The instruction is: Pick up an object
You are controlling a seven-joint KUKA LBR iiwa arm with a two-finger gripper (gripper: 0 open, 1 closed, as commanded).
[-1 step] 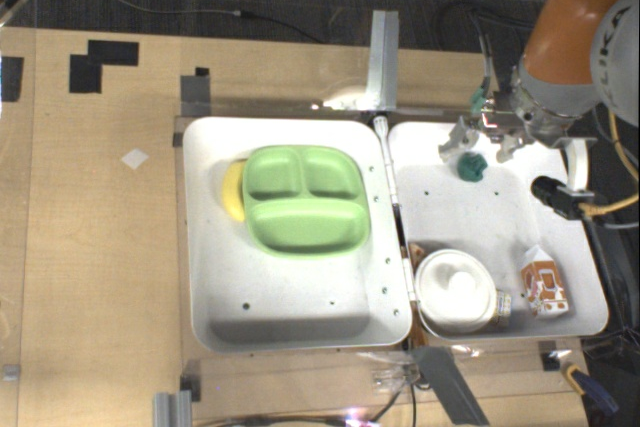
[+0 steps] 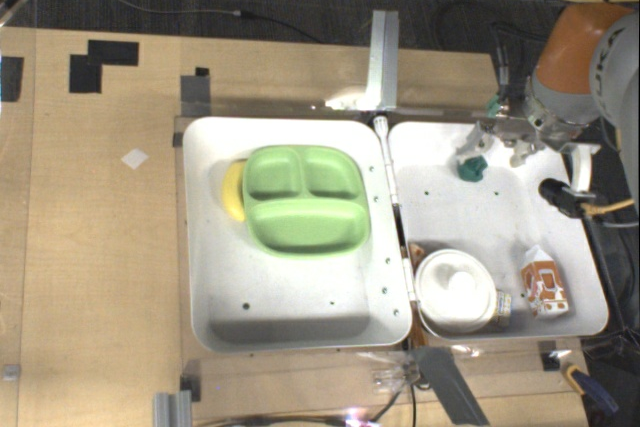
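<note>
My gripper [image 2: 495, 151] hangs over the back of the right bin [image 2: 500, 215], and its two fingers stand apart, open, with nothing between them. A small teal object [image 2: 472, 168] lies on the bin floor just below the left finger [image 2: 469, 147], close to it; whether they touch is unclear. A white bowl [image 2: 455, 287] sits at the bin's front left. An orange and white packet [image 2: 544, 285] lies at the front right. In the left bin [image 2: 215, 295], a green divided plate [image 2: 305, 198] partly covers a yellow item [image 2: 232, 192].
A small greyish piece [image 2: 503, 307] sits between the bowl and the packet. A metal post [image 2: 384, 65] rises behind the divider between the bins. The arm's orange band [image 2: 575, 40] is at the far right, with cables beside it.
</note>
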